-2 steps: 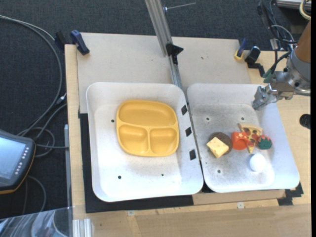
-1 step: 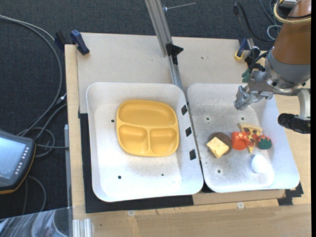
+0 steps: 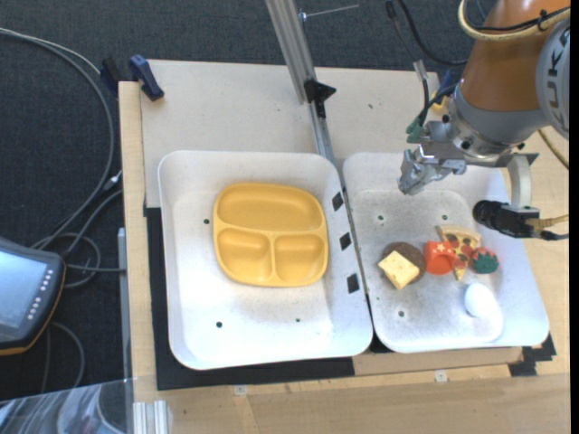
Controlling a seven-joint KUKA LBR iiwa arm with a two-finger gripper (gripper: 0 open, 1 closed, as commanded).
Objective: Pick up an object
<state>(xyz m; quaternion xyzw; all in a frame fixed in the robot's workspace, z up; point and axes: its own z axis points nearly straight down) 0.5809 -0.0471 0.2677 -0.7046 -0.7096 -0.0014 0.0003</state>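
Note:
My gripper [image 3: 412,181] hangs over the far part of the right bin [image 3: 384,328], above and apart from the objects. Nothing sits between its fingers. Nearer the front of that bin lie a yellow cheese wedge [image 3: 397,268] against a brown round cookie [image 3: 410,253], a red piece [image 3: 439,258], a pizza slice [image 3: 460,243], a small green piece [image 3: 487,262] and a white egg [image 3: 480,301]. All of these rest on the bin floor to the front right of the gripper.
A yellow divided plate [image 3: 270,234] lies in the left bin [image 3: 185,333]. A metal post [image 3: 291,34] rises behind the bins. A black camera unit [image 3: 503,217] with a cable sticks out by the right bin's far right edge.

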